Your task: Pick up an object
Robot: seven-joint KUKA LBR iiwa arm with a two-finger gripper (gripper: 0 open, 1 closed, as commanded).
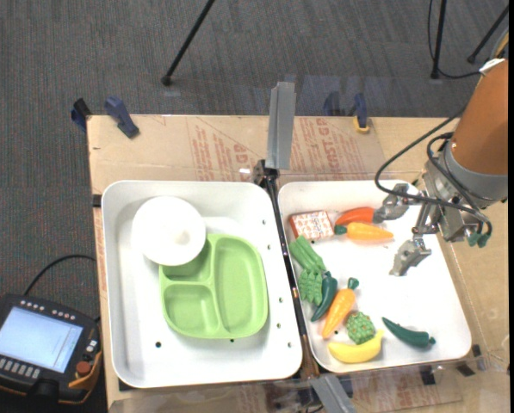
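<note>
The pincer [409, 259] hangs over bare floor in the right bin [457, 304]; whether it is open or closed cannot be told. Nearest it lie a long orange carrot [370, 232] and red pepper [357, 216], untouched.

You're looking at dark grey carpet [84, 33] around a cardboard-topped bench [196, 149], with tripod legs [192, 28] behind and a teach pendant [37, 347] lower left.

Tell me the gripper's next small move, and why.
Probably a short shift toward the left bin and then down: the gripper hangs over bare floor of the right bin, nothing between its fingers, and the orange pepper lies just beside it, the closest toy with open space around it.
</note>
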